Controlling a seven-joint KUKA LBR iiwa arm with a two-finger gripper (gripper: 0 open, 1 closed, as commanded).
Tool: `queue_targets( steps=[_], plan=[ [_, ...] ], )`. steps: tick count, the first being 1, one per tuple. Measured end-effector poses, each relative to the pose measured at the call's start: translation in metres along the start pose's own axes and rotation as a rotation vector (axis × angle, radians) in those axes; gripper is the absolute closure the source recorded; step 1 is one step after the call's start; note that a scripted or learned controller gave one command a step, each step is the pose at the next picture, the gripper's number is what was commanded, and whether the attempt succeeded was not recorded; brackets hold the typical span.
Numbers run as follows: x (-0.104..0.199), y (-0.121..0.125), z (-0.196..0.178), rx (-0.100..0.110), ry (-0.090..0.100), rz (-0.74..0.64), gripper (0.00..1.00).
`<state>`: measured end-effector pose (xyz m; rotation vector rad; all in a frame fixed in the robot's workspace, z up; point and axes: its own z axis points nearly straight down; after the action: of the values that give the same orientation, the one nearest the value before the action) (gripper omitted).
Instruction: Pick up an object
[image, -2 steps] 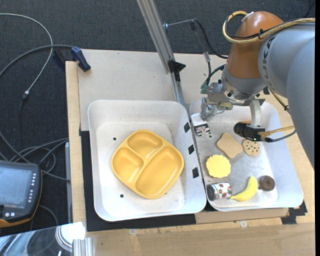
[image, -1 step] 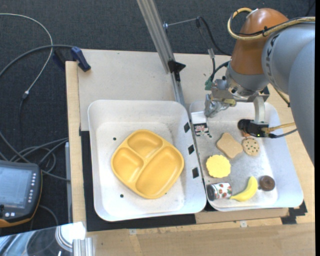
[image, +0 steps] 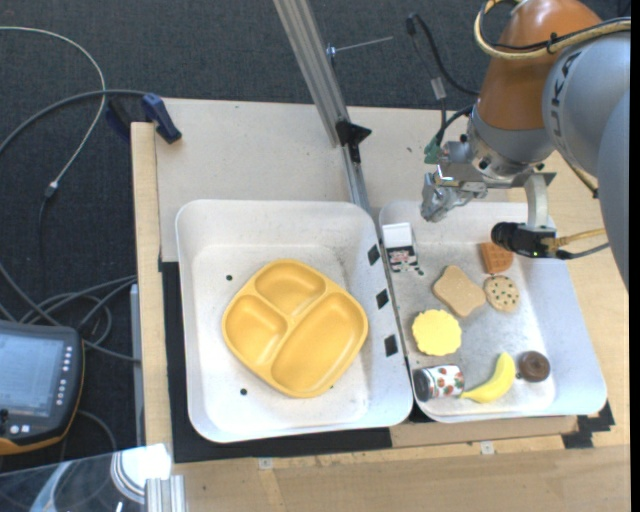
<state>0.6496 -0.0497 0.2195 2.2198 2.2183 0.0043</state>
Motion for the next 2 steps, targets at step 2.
queue_targets(
  steps=[2],
  plan=[
    [-0.049,0.01,0.004,-0.001,-0.002,0.002,1.0]
  ],
)
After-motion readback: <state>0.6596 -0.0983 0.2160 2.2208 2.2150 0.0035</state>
